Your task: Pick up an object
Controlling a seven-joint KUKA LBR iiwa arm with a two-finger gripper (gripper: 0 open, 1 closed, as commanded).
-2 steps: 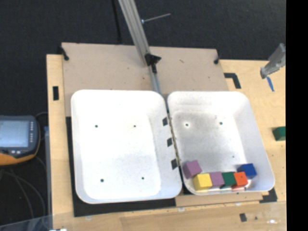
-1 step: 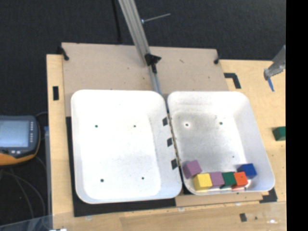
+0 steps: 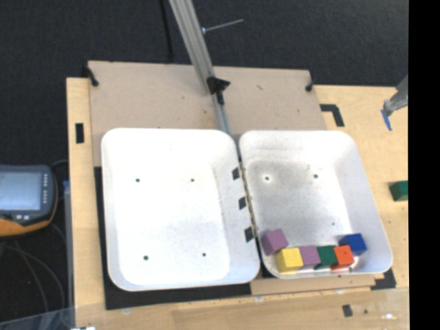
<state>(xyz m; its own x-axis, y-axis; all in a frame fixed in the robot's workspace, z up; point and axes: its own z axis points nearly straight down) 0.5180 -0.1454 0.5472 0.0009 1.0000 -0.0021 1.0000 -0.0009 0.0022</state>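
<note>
**Gripper at the far right edge, blocks bunched in the right bin's near corner**

Gripper is only a grey sliver with a blue tip at the right edge, over the bare bench beyond the right bin's far corner. I cannot tell whether it is open or closed, and nothing is seen in it.

Six blocks lie in the right bin, all crowded along its near wall. Two are purple: one sits a little apart at the left and the other is in the row. One yellow, one green, one orange and one blue make up the rest. The row runs yellow, purple, green, orange, touching side by side, with the blue block just behind the orange one. All six lie well apart from the gripper, nearer the camera and to its left. A seventh block, green, sits on the bench outside the bin, between the gripper and the cluster.

The left bin touches the right bin along one side, and three black clips sit on that seam. Both bins rest on a brown sheet laid over the pale wooden bench, which carries several black tape marks. One metal pole slants in from the top toward the seam. One handheld screen with an orange edge lies off the bench at the left, on the dark floor.
</note>
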